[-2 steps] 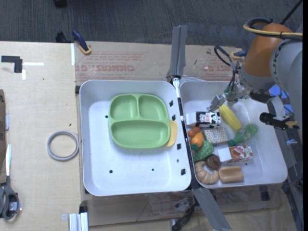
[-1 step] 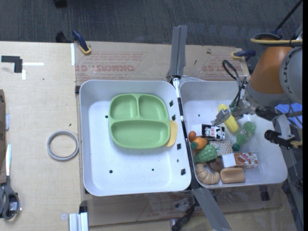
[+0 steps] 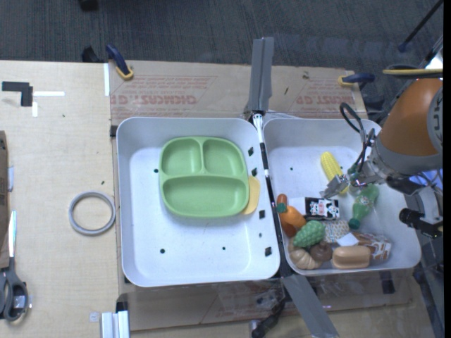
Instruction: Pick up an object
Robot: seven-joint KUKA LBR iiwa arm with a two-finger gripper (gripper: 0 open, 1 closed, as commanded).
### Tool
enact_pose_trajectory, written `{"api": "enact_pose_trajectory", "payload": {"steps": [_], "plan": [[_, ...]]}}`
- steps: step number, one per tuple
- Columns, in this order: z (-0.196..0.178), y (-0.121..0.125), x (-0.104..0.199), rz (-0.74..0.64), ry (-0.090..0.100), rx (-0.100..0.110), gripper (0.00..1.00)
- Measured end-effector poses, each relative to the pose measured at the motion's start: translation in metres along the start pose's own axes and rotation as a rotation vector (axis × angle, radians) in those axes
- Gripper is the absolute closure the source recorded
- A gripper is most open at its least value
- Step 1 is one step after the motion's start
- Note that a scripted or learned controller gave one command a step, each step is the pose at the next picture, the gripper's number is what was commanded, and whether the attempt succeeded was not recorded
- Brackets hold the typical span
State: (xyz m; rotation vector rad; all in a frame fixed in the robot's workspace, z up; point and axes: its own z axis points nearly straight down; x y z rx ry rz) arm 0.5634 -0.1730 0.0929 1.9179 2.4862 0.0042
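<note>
My gripper hangs over the right bin, reaching in from the right under the orange-banded wrist. It sits just right of a yellow corn cob and above a black-and-white carton. A green bottle lies just below and to the right of it. Along the bin's front edge lie an orange carrot-like piece, a green knobbly vegetable, a bread roll and a brown pastry.
The left bin holds a green divided plate with a yellow piece under its right edge. A metal divider post stands between the bins. A tape ring and scissors lie on the bench at left.
</note>
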Motion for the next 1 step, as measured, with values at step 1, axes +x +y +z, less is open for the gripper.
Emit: {"api": "enact_pose_trajectory", "payload": {"steps": [1], "plan": [[-0.0093, -0.0003, -0.0014, 0.003, -0.002, -0.001, 1.0]]}}
